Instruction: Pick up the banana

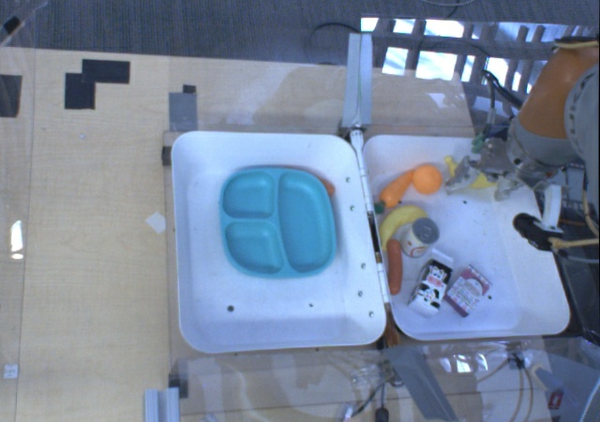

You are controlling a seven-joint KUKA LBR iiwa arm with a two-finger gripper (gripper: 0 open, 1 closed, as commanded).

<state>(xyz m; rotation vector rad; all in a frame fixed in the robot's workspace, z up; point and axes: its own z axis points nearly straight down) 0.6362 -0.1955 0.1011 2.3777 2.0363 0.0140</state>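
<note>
The banana is yellow and curved. It lies in the right bin near the left wall, just below a carrot and touching a small round can. My gripper hangs over the back of the right bin, well to the right of the banana and apart from it. A small yellow piece shows beside and under the gripper, partly hidden by it. Nothing of the banana is between the fingers.
An orange ball sits by the carrot. A red sausage, a cow-patterned carton and a pink packet lie toward the bin's front. The left bin holds a blue divided plate.
</note>
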